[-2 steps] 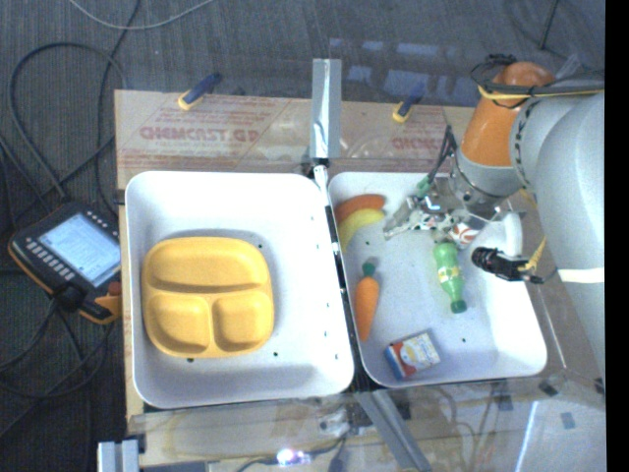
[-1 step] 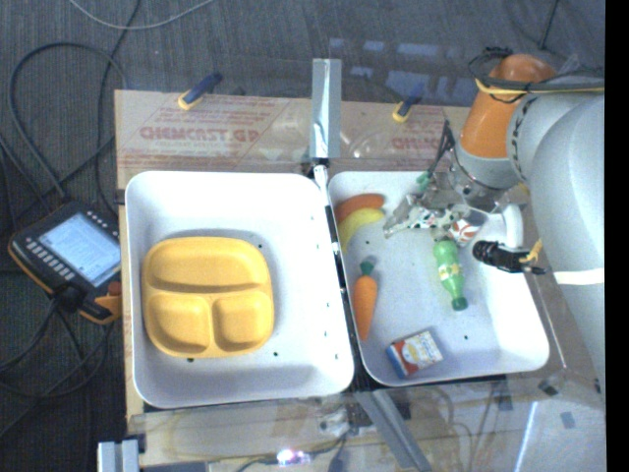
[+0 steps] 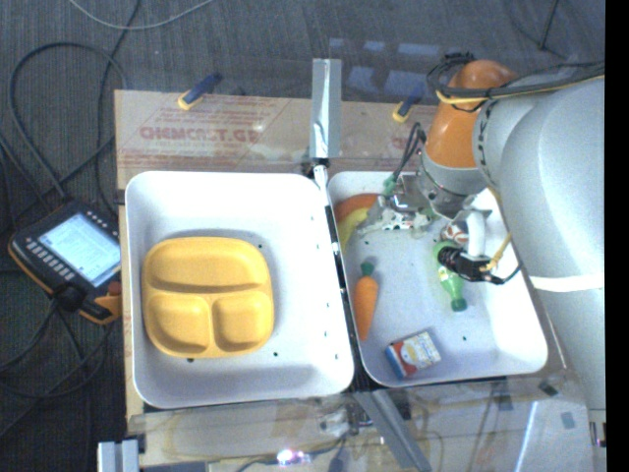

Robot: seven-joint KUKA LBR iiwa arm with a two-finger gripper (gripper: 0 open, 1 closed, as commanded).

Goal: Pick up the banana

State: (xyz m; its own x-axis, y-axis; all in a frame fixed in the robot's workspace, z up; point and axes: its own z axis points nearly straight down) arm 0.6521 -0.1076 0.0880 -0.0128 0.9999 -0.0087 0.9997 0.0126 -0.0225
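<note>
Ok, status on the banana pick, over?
Pincer low in right bin, far-left corner, over the banana. No grasp visible. Orange fruit touching banana; carrot just nearer along the wall.

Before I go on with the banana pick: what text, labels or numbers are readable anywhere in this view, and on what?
Red print on the cardboard sheet behind the bins: letters show, too blurred to read.
Small box in the right bin: label print too small to read.
Handheld pendant left of the bench: lit screen, contents unreadable.
Nothing else carries text.
</note>
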